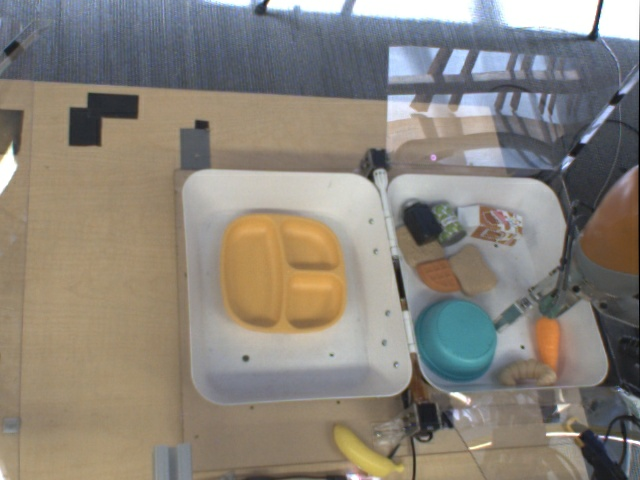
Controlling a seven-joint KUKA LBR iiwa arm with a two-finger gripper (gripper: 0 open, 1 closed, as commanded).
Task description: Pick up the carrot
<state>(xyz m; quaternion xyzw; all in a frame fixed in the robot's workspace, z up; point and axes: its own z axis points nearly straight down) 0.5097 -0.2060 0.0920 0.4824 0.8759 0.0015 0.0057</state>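
Tool (548,306), finger state indiscernible, poised just above the carrot (547,342) in the right bin (590,363); it should descend straddling the carrot's width, clear of the teal bowl (456,339).

I see smooth matt white plastic bins (290,378), a pale wood-grain bench (100,318), and a glossy teal bowl (456,339).

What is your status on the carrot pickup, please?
Gripper poised over carrot's top end, grasp unconfirmed. Carrot lying in right bin. Teal bowl to its left, apart.
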